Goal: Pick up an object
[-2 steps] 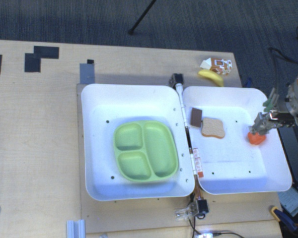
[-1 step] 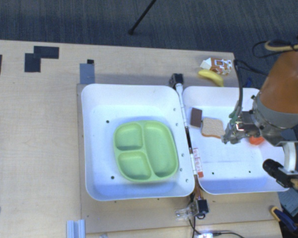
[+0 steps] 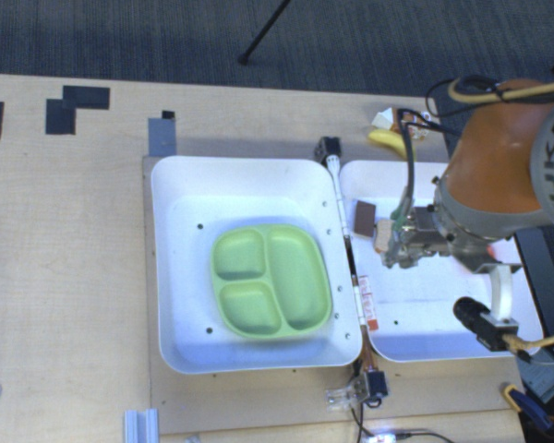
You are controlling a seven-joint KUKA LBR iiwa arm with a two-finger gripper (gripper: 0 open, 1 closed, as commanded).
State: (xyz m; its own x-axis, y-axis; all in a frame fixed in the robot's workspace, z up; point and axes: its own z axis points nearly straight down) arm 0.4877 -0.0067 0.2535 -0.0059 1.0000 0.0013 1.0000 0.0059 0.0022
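A green three-compartment plate point(image 3: 270, 281) lies in the middle of the left bin point(image 3: 180, 247). In the right bin point(image 3: 425, 335), a small brown block point(image 3: 365, 216) rests near the far left corner. A small tan piece point(image 3: 382, 236) lies just in front of the block. My gripper point(image 3: 401, 247) is low over the right bin's left half, right beside the tan piece and a little to the right of the brown block. The wrist hides what is directly under the gripper.
The ridge between the two bins point(image 3: 349, 257) runs just left of the gripper, with a red-and-white strip point(image 3: 366, 305) lying on it. The orange-banded arm point(image 3: 499, 164) covers the right bin's far right part. Bare white floor shows at the right bin's front.
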